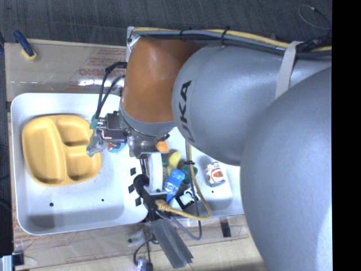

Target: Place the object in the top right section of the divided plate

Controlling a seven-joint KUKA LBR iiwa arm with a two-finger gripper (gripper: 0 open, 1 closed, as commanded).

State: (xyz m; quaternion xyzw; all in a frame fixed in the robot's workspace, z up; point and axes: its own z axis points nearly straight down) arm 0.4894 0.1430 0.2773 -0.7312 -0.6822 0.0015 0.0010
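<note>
My gripper (97,141) hangs at the right edge of the yellow divided plate (51,151), and I cannot tell how it stands or whether anything is caught in it

The plate lies in the left bin (34,219), spreading out to the left of my gripper, its sections bare yellow. Just right of my gripper a small blue and orange thing (115,146) peeks out under my wrist. Further right, in the right bin (228,193), sit a blue bottle (174,180), a yellow piece (174,160), an orange bit (162,147) and a red and white object (215,174). My grey arm (248,95) and its orange band (149,78) cover most of that bin
</note>
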